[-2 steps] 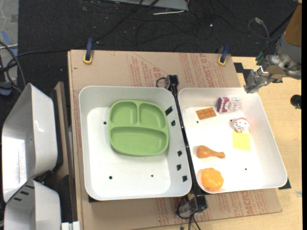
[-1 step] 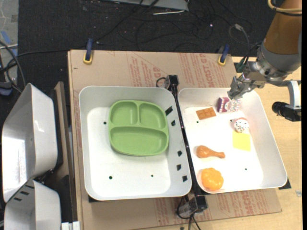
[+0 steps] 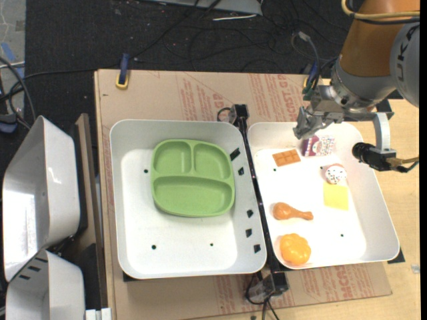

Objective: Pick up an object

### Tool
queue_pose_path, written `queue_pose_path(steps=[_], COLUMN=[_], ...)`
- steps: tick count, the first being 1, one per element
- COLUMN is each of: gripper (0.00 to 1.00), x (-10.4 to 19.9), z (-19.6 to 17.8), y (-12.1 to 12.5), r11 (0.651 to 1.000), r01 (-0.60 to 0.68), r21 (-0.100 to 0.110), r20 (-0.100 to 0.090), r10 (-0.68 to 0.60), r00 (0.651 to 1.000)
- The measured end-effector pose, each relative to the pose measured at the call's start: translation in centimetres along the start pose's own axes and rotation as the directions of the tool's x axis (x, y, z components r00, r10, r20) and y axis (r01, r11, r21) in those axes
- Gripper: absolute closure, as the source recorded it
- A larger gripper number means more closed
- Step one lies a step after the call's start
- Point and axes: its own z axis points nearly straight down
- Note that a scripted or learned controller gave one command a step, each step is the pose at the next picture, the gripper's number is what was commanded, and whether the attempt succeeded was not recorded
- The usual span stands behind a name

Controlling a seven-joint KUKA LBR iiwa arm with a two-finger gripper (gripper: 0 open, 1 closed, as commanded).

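In the camera view, the gripper [image 3: 309, 129] is hanging over the far part of the right bin [image 3: 383, 235], just above a small pink-and-white packet [image 3: 319, 146]. Whether it is open or closed, one cannot tell. Nearer than the packet are lying an orange waffle [image 3: 287, 157], a yellow block [image 3: 336, 196] and a drumstick [image 3: 291, 211].

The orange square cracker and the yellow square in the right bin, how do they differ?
The orange cracker is smaller and darker, with a pattern of small marks on its face; the yellow square is larger, pale and plain. The orange cracker lies near the bin's left wall toward the far side; the yellow square lies further right, nearer the middle, just below a white dotted ball. Both lie flat in the right bin and are roughly square.
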Motion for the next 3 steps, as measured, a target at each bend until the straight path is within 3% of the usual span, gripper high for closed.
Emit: queue_pose_path(steps=[2, 3], gripper=[1.00, 1.00], x=[11.4, 16.9], z=[2.6, 4.0], y=[-1.8, -1.5], r11=[1.000, 1.000], r01=[0.000, -0.001], r21=[0.002, 0.001], r20=[0.000, 0.001], r10=[0.000, 0.001], r00=[1.000, 1.000])
